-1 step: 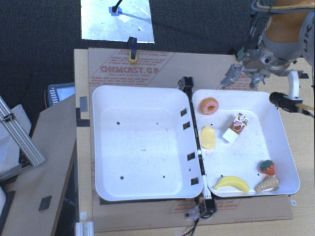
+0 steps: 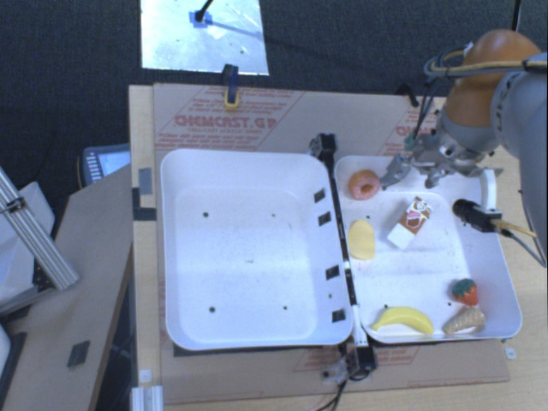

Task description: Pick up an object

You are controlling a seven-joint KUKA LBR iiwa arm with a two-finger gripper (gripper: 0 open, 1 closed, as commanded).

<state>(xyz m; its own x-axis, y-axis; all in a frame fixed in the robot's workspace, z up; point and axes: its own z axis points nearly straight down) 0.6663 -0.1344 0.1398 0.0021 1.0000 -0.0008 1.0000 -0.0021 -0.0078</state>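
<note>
Your arm (image 2: 505, 101) is cut off by the right edge. The small carton's (image 2: 411, 221) print is too small to read. The pincer (image 2: 417, 174) hides part of the right bin's far rim (image 2: 377, 158).

Glossy white plastic bins (image 2: 248, 165)

Two shallow white bins sit side by side on a cardboard-covered bench (image 2: 257, 114). The left bin (image 2: 248, 247) has bare floor with a few small dark holes. The right bin (image 2: 501, 294) holds a glazed doughnut (image 2: 364, 184) near its far left corner, a small milk carton (image 2: 411, 222) lying tilted near the middle, a pale yellow wedge (image 2: 362, 240) beside the dividing edge, a banana (image 2: 402, 318) along the near rim, a strawberry (image 2: 465, 291) and a croissant-like pastry (image 2: 463, 320) at the near right. The gripper (image 2: 419, 171) hangs above the bin's far edge, fingers spread, between the doughnut and the carton, gripping nothing
</note>
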